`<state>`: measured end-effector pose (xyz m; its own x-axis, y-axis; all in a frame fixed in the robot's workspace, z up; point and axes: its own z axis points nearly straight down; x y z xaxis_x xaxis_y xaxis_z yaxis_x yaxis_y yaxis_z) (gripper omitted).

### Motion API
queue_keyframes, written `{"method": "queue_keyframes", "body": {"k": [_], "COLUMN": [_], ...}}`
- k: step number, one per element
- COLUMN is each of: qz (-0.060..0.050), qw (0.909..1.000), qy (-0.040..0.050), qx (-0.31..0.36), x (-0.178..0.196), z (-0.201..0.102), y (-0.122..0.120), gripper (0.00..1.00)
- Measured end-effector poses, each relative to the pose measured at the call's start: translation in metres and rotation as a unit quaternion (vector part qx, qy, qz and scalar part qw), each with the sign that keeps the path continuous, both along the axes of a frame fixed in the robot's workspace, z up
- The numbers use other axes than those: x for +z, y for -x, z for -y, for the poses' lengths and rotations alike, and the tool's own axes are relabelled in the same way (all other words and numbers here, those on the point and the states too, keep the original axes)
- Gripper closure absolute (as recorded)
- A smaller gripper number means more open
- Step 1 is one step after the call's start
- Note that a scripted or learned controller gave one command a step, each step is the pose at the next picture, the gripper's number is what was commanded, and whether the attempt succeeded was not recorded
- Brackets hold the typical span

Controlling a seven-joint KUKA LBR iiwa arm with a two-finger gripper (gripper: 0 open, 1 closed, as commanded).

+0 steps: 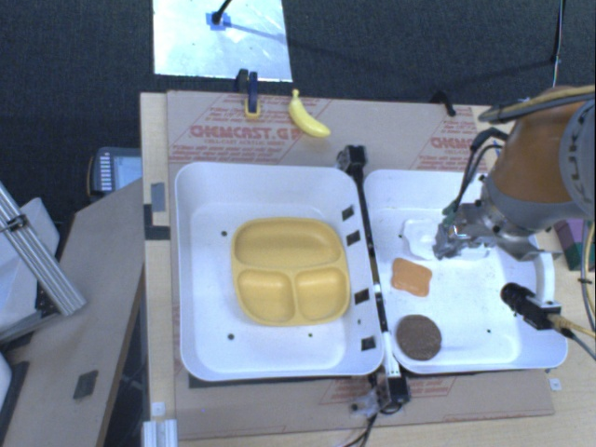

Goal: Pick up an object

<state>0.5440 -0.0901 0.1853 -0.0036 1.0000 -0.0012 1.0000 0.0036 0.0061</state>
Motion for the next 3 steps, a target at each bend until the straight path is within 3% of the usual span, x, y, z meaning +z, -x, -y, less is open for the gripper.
{"method": "queue_keyframes", "body": {"k": [1,3], "qz": [0.000,-0.002], "qw": [1.0000,1.0000], "qy": [0.0001,-0.0015], "qx": [0.000,0.003], "x": [0.048,0.029], "z": [0.003,-0.101], "y": [-0.010,-0.033], "gripper": [1.00,1.00]}}
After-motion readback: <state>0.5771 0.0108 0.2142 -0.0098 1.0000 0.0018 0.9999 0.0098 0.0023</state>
